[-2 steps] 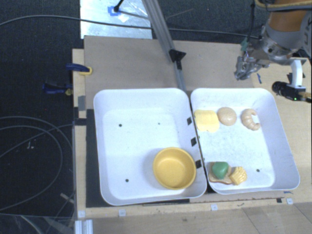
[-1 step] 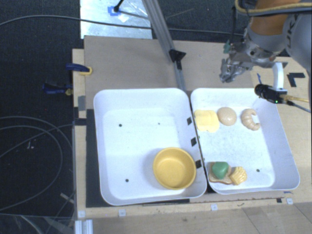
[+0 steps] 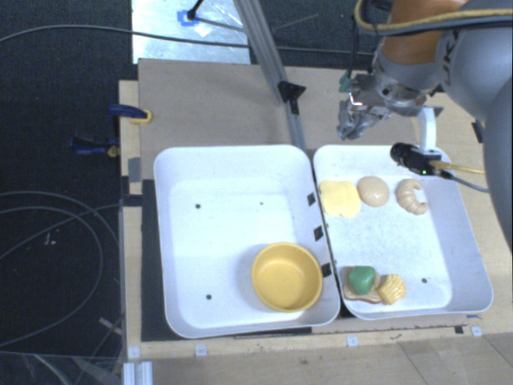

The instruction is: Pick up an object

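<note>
My gripper [image 3: 350, 129] hangs above the far edge of the right bin [image 3: 473, 271], with nothing seen between its fingers. Below it in that bin lie a pale yellow flat piece [image 3: 340, 198], a round beige bun [image 3: 373, 191] and a croissant [image 3: 413, 196] in a row. Near the bin's front edge sits a green round item [image 3: 362, 278] on a tan slab, with a yellow ridged piece [image 3: 392, 289] beside it. A yellow bowl [image 3: 286, 276] rests in the left bin [image 3: 188, 215] at its front right.
A grey metal pole [image 3: 264, 46] slants across the bench behind the bins. Blue and yellow clamps [image 3: 128, 115] grip the bench's left edge. Cables lie on the dark floor to the left.
</note>
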Action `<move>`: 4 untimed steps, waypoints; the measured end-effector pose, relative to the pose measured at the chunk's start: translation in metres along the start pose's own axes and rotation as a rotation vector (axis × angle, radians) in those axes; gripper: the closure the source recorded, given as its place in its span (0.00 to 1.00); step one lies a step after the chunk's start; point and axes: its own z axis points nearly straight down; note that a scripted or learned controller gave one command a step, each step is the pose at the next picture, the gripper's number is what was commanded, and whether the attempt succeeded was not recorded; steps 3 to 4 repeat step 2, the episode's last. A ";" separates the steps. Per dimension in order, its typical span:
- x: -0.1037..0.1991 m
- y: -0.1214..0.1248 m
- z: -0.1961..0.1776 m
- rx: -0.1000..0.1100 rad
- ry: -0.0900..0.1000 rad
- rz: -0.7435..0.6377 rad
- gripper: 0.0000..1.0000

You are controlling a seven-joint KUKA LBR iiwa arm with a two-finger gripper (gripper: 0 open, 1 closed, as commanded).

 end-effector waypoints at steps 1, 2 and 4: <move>0.051 -0.010 0.021 0.000 0.000 0.000 1.00; 0.100 -0.015 0.037 0.002 0.001 -0.001 1.00; 0.100 -0.015 0.037 0.002 0.001 -0.001 1.00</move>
